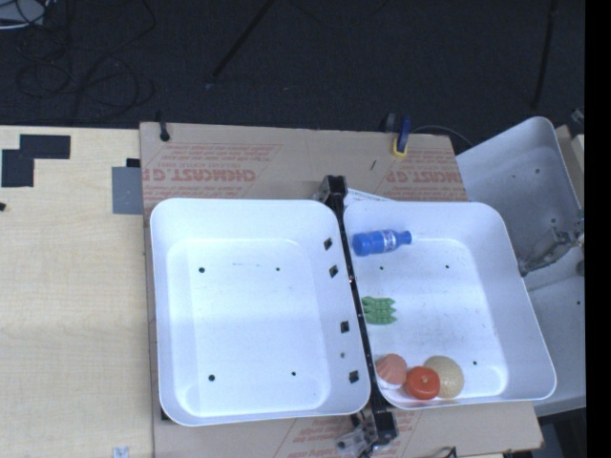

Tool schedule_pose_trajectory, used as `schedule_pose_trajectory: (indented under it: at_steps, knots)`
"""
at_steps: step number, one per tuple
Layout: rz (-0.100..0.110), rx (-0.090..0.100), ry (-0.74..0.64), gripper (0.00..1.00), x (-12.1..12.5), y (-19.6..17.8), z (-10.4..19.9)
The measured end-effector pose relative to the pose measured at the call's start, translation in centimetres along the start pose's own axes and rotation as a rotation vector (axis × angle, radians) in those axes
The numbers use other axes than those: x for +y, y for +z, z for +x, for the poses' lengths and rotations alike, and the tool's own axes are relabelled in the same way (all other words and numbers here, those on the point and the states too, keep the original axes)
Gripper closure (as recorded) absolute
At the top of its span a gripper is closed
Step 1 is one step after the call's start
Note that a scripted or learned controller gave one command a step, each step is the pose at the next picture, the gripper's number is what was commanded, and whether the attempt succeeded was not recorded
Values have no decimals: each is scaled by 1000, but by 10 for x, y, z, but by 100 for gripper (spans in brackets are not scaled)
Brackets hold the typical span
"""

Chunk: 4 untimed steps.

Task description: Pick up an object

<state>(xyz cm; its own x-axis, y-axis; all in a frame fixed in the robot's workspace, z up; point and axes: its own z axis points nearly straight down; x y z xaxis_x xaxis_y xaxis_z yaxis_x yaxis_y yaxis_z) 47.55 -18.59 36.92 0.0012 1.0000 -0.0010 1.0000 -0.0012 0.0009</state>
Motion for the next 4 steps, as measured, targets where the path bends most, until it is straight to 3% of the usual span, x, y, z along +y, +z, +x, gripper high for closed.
schedule_pose_trajectory:
  at_steps: [1, 2, 3, 4]
  knots:
    - [6, 1, 2, 0, 0, 25, -24]
    - [5, 2, 0, 0, 0, 41, -27]
    - [9, 4, -1, 0, 23, 112, -26]
    - [3, 2, 1, 0, 23, 107, -27]
